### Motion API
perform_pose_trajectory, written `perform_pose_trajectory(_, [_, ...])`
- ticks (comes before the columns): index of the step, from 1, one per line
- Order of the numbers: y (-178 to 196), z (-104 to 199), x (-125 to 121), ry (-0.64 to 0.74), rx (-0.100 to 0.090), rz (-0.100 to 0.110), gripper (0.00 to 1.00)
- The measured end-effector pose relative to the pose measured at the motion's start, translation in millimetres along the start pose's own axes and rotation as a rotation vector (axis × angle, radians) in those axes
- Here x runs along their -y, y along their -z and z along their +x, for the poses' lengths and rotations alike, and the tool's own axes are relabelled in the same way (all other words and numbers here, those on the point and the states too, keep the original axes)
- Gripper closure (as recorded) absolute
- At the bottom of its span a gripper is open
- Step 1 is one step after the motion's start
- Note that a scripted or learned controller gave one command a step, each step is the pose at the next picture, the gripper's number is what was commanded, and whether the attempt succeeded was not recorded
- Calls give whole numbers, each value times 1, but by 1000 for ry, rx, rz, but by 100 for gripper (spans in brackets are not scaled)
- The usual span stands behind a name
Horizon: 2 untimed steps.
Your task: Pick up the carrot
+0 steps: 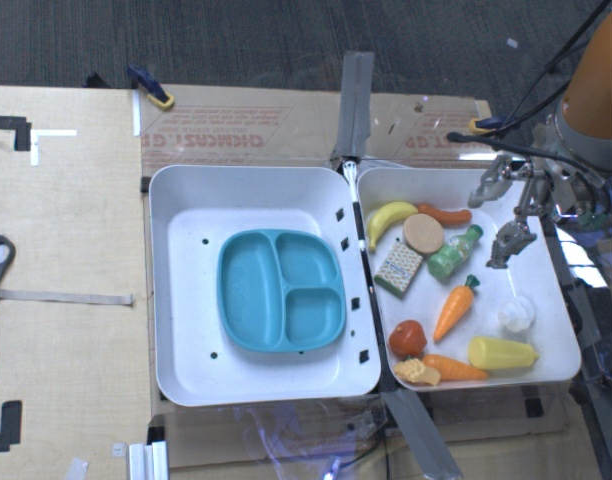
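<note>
The left bin (166,298) holds a teal divided plate (282,290); the right bin (546,368) is crowded with toy food; the gripper (510,211) hangs over its upper right part, fingers spread apart with nothing between them; the carrot (454,308), orange with a green top, lies tilted mid-bin, apart from its neighbours; bare white floor shows to its right; a green bottle (454,252) sits just above it.

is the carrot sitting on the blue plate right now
No, the carrot lies in the right bin, while the blue plate sits in the left bin.
</note>
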State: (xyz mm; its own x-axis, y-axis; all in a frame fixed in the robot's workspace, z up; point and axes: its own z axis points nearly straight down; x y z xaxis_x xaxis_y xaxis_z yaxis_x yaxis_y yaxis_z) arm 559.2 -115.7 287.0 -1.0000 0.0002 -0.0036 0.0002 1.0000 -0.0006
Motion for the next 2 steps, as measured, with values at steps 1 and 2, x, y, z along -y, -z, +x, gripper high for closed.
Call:
perform_pose_trajectory(1, [-144,6,7,251,-1,-1,0])
perform_pose_trajectory(2, [-194,49,6,339,0,0,0])
